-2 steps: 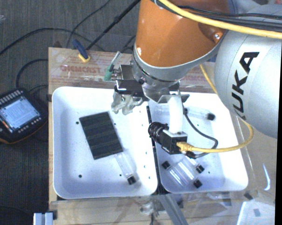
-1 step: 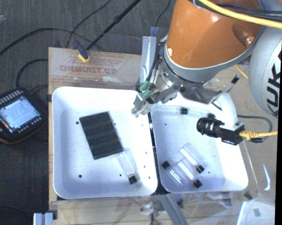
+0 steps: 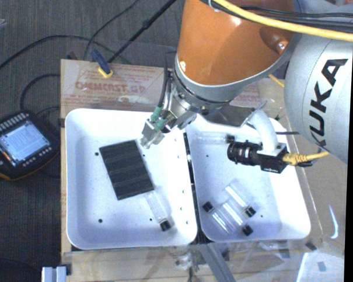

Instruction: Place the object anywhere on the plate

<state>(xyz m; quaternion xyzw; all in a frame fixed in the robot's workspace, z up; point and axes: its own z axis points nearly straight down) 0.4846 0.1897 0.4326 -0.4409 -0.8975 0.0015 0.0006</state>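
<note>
you see the jaws [image 3: 150,133] of the grey arm above the far edge of the left shallow white plastic bin [image 3: 75,180]; whether they are apart or together, you cannot tell. the flat black ribbed rectangular plate [image 3: 126,168] lies just below and left of them, its long axis going from far-left to near-right. the clear plastic tube with a black cap [image 3: 159,211] lies beside the plate's near-right corner, well apart from the jaws, its cap toward the near edge. more clear capped tubes [image 3: 235,210] lie in the right white bin [image 3: 298,222].
</note>
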